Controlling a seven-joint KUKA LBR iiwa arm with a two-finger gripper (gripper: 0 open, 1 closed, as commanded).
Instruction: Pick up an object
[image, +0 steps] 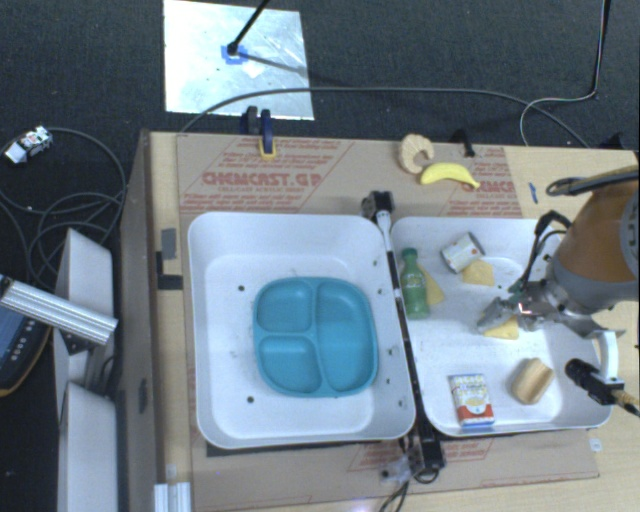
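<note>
Small carton (470, 399), printed front, flat on floor of right bin (440, 440), nearest the lens; below and left of pincer (497, 318). Bread roll (532, 380) just below-right of pincer. Yellow wedge (505, 331) directly at pincer tips, touching or nearly; whether gripped, cannot tell; opening of pincer likewise unclear. Second yellow wedge (481, 273) and grey-white block (461, 251) above pincer. Green bottle (413, 284) lying well left, against bin wall. Blue divided plate (314, 335) in left bin (230, 260), far left. Banana (449, 175) on bench, far above. Wedge judged light, probably stiff plastic, smooth; best pinched across flat faces near thick end.
</note>
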